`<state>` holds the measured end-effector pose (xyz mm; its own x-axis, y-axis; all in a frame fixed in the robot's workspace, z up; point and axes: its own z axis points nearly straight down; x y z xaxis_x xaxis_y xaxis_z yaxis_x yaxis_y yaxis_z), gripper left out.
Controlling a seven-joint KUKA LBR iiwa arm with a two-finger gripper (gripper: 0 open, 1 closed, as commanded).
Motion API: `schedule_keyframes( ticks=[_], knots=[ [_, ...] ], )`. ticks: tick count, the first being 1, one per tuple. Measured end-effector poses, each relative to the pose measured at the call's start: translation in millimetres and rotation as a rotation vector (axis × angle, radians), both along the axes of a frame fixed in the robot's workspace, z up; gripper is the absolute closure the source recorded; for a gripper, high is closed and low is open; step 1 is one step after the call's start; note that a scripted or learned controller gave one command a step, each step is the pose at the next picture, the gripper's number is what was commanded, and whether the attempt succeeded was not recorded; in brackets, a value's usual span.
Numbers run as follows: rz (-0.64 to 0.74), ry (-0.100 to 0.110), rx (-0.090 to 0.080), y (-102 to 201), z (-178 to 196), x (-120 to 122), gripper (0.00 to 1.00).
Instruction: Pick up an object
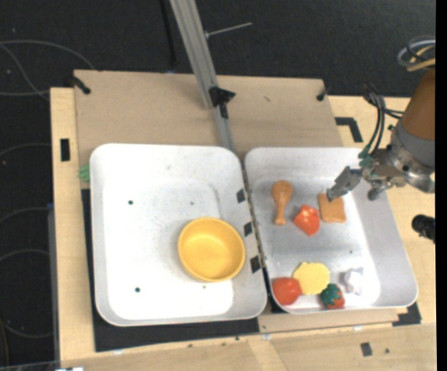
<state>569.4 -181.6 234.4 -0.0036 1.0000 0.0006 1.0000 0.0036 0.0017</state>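
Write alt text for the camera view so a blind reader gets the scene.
A grey robot arm's claw hangs over the right white bin, just above a tan block beside a red pepper and a drumstick. More toy food sits at that bin's front edge; the left bin holds a yellow bowl.

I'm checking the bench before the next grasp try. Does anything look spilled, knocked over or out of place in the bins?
Nothing stands out. The yellow bowl sits upright in the left bin. The toy foods lie loose inside the right bin, none over its rim. The gripper hovers by the orange block.
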Motion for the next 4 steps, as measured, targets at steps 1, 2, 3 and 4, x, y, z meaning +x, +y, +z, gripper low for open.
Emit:
schedule_keyframes(
  ticks=[1, 2, 3, 4],
  knots=[
    [0.000, 0.000, 0.000, 0, 0, 0, 0.00],
    [-0.005, 0.005, -0.004, -10, -55, 5, 0.00],
    [-0.005, 0.005, -0.003, -15, -98, -2, 0.00],
    [-0.007, -0.001, -0.006, -18, -133, -2, 0.00]
  ],
)
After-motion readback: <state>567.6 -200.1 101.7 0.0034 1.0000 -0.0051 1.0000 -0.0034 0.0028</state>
